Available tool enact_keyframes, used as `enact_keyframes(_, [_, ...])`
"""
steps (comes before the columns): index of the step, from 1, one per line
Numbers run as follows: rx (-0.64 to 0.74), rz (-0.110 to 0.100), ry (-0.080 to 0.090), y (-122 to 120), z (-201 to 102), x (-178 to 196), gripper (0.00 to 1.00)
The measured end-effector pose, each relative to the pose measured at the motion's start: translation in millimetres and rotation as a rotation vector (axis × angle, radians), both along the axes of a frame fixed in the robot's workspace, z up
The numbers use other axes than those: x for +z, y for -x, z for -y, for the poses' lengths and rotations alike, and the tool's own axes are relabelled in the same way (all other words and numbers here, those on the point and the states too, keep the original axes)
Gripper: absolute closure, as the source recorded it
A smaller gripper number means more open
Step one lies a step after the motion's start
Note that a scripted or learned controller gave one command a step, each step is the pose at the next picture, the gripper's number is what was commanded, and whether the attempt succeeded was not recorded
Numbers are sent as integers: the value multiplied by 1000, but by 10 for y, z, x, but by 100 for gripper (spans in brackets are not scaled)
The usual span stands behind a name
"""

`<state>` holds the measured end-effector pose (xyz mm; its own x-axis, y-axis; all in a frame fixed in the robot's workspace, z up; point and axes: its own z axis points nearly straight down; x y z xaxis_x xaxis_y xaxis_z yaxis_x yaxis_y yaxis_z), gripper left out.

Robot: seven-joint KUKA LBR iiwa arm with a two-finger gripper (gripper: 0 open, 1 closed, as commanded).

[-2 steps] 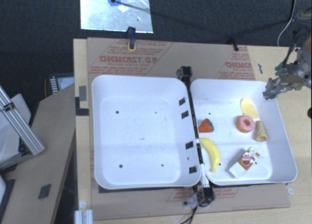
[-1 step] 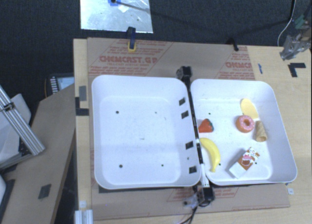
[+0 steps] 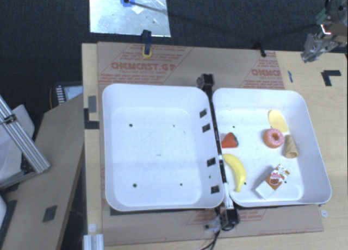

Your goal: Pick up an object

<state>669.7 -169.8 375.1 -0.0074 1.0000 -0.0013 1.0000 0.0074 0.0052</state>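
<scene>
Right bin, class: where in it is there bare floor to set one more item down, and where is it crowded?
In the right bin, bare floor lies along the far wall, left of the yellow slice, and between the banana and the donut. It is crowded on the right: slice, donut and cone cluster, with the small box nearer. The left bin offers most room.

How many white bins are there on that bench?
2. The left bin sits beside the right bin, which holds the toy foods; they meet at a middle seam. None seems hidden.
</scene>
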Motion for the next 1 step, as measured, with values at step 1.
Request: enact_keyframes(1, [-1,-3,0,8,-211,-216,100])
